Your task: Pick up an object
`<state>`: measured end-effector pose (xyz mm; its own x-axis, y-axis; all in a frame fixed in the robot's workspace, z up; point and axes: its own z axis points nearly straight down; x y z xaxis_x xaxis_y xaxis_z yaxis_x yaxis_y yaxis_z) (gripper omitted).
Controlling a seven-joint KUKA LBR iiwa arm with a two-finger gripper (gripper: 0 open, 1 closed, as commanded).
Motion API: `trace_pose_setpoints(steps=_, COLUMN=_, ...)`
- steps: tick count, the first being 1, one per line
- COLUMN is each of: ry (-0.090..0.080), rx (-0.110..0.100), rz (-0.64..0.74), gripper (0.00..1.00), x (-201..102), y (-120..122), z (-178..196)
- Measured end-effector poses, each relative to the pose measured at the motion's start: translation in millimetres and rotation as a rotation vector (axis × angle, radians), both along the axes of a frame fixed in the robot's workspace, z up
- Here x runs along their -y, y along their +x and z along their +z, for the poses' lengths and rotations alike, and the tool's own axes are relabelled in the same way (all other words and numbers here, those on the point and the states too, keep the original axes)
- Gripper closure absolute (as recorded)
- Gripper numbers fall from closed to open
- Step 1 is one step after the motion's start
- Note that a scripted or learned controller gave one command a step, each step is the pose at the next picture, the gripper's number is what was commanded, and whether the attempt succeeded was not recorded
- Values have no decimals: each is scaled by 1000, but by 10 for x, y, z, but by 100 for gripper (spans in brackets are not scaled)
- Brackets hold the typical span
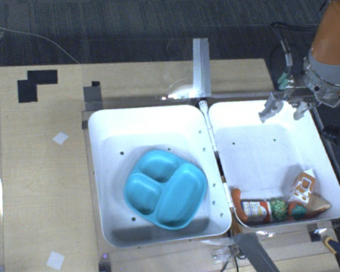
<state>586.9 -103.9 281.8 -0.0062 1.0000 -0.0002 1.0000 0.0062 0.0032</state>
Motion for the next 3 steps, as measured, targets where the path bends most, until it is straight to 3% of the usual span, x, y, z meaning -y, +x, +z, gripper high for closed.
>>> trace_pose_setpoints(steps=1, ry=0, rx=0, rz=0, gripper=0, x=0, y=0, z=0)
trace_pose_setpoints(steps=2, ry=0, rx=5, rz=4, gripper=100, x=-9, y=16, z=117)
trace_pose_setpoints(steps=3, ry=0, rx=5, rz=4, gripper=0, x=-9, y=15, z=117)
